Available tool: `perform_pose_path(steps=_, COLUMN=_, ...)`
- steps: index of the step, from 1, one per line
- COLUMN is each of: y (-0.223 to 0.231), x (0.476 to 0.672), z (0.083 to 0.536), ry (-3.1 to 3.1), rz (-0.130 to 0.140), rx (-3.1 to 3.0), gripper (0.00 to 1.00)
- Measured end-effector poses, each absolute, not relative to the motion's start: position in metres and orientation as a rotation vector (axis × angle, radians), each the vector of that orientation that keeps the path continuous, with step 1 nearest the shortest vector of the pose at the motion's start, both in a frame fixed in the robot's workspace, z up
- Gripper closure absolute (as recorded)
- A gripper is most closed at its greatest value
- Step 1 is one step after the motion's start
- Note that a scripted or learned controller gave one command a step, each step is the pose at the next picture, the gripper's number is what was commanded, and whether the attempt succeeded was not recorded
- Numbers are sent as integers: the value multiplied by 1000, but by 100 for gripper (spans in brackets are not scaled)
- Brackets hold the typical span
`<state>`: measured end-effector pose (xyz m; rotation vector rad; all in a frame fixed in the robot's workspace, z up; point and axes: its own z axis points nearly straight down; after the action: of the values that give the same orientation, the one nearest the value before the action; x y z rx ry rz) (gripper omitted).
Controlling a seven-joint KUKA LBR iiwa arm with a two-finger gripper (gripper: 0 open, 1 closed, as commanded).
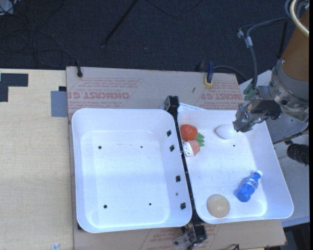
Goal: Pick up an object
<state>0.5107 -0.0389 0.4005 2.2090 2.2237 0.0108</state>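
Note:
The right bin holds several objects. A red tomato-like toy with a green leaf lies near the divider, with a small white and red piece just below it. A white egg-shaped object rests at the far side of that bin. A blue bottle lies at the near right, and a round beige disc sits near the front rim. My gripper hangs above the far right of the bin, just right of the white object. Nothing shows between its fingers.
The left bin stands beside the right one, parted by a black clip strip. Both rest on a cardboard sheet. Cables and a blue and yellow clamp lie at the back.

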Motion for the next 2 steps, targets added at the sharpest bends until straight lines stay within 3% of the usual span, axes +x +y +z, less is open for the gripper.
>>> perform_pose_path(steps=1, y=-27, x=482, z=477, ry=2222, rz=7, rx=2215, gripper=100)
perform_pose_path(steps=2, y=4, x=476, z=526, ry=2224, rz=2, rx=2217, gripper=100)
